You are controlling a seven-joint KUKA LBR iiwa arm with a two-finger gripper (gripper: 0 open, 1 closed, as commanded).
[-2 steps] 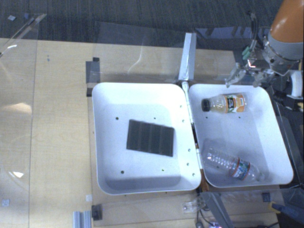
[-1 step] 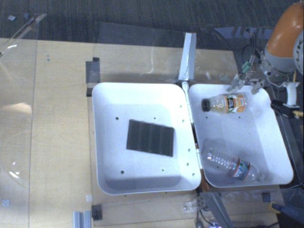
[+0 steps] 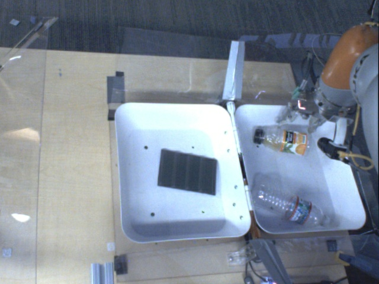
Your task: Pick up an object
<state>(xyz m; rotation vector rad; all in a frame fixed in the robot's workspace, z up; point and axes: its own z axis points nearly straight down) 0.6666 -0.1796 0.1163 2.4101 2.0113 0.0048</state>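
Hovering over the right bin — the gripper, finger state impossible to tell — just above a bottle.

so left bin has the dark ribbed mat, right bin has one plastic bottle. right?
Not quite: the camera view shows two plastic bottles in the right bin, an orange-labelled one by the gripper and a clear one nearer the front. The dark mat is in the left bin.
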